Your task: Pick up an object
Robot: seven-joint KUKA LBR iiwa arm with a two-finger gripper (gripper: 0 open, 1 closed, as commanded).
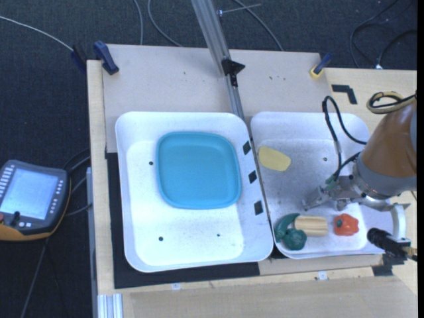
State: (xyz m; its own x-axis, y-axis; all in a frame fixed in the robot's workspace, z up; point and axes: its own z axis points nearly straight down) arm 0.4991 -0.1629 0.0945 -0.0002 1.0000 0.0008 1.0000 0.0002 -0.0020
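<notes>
The right bin [311, 131] holds a flat yellow piece [273, 158] near its upper left. Along its front edge lie a dark green object [290, 232], a tan cylinder [311, 226] and a red-orange object [345, 224]. The arm's wrist, grey with an orange band [392, 148], reaches in from the right. My gripper [320, 199] hangs low over the bin floor, just above the tan cylinder and to the upper left of the red-orange object. Nothing is visibly held in it.
The left bin [132, 177] holds a light blue square plate [199, 169]. A metal rail [213, 28] slants down from the top to the gap between the bins. A teach pendant [30, 197] lies off the bench at left. Black cables [334, 128] loop over the right bin.
</notes>
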